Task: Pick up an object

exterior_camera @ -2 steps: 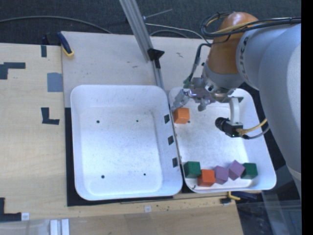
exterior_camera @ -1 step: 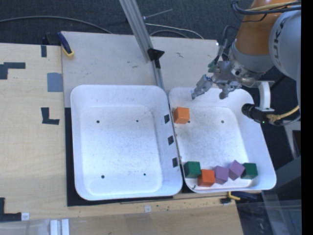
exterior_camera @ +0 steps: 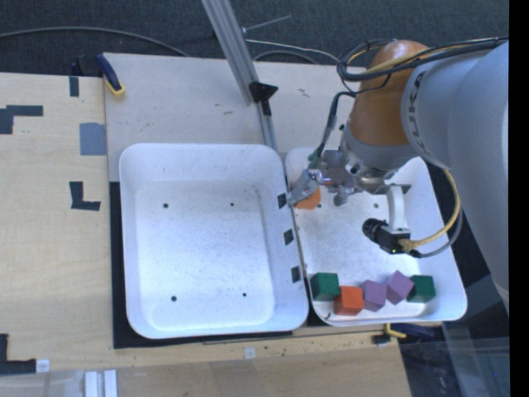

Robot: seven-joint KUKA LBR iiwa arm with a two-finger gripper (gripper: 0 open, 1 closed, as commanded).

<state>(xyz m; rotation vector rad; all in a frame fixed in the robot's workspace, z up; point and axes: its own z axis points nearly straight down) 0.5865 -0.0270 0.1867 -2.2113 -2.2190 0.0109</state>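
Observation:
My gripper (exterior_camera: pixel 321 187) hangs over the upper left part of the right bin (exterior_camera: pixel 438 222), close to its left wall. A small orange block (exterior_camera: pixel 307 200) shows just below the gripper's left side, partly covered by it; whether it is gripped or only lying under the gripper is unclear. Along the near edge of the right bin lies a row of blocks: a green one (exterior_camera: pixel 326 284), an orange one (exterior_camera: pixel 349 299), two purple ones (exterior_camera: pixel 374 294) (exterior_camera: pixel 399 286) and another green one (exterior_camera: pixel 423 288).
The left bin (exterior_camera: pixel 132 222) stands beside the right one, their walls touching. A slanted metal rail (exterior_camera: pixel 235 52) reaches down to the bins' far edge. A black cable fitting (exterior_camera: pixel 382 235) hangs off the wrist over the right bin.

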